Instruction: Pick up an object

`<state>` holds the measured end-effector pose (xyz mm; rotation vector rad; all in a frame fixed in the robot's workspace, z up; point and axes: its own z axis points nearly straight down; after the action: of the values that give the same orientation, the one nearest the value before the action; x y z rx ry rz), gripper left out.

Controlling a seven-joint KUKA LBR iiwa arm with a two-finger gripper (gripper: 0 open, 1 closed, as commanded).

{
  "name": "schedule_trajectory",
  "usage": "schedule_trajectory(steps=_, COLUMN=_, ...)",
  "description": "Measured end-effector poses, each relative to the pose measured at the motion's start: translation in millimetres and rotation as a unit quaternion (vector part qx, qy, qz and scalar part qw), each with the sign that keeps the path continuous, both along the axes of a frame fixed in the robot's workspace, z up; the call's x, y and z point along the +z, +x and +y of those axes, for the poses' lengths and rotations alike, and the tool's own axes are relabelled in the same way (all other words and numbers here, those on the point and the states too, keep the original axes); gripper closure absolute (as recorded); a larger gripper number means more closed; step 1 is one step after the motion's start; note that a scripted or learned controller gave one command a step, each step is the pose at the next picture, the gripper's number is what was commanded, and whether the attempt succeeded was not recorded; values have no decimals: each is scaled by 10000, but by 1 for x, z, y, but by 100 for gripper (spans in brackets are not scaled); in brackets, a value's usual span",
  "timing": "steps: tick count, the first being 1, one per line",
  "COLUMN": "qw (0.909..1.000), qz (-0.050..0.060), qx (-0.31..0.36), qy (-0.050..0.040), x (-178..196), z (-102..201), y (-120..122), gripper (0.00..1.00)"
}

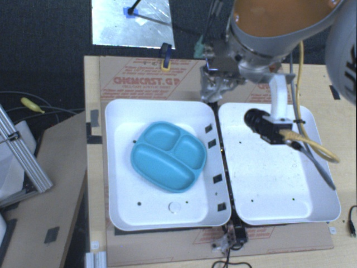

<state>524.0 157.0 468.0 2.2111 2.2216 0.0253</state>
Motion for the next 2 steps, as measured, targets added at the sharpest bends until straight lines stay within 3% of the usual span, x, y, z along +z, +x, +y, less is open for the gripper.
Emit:
schedule_trajectory(steps=1, qw=9999, qz=109, qx=-50, qy=-42, x=-92, z=-69, y=16, gripper=100)
schedule_trajectory(steps=2, qw=10000, qz=92, qx=31, qy=-19, x=-118, z=8, y=-12, gripper=100)
